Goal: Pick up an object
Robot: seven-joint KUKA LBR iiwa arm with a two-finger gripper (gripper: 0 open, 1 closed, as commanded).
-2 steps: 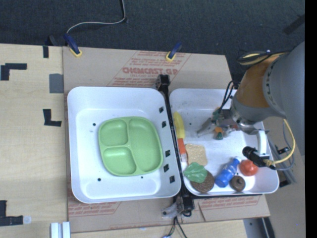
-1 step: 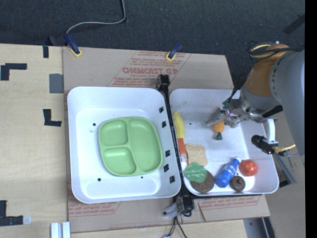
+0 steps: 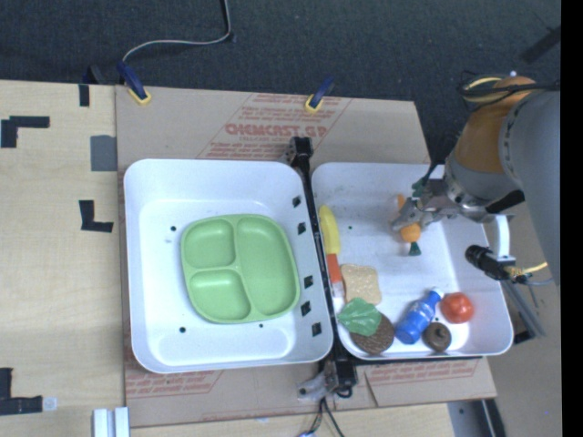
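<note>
Single fixed camera above the bench [image 3: 55, 244]: looks down at a slant, moderately far, taking in both white bins [image 3: 146, 189] whole.

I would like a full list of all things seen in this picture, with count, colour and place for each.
shallow plastic bin: two, white, side by side on the bench
divided plastic tray: one, green, in left bin
long corn-like piece: one, yellow, right bin, by its left wall
square bread slice: one, tan, right bin
leafy toy piece: one, green, right bin, front
round cookie-like disc: one, brown, front of right bin
small bottle: one, blue, right bin, front
round ball-like item: one, red, front right corner
small ring: one, dark brown, beside bottle
small carrot-like piece: one, orange with green tip, under the hand
hand: one, grey, over right bin
</note>
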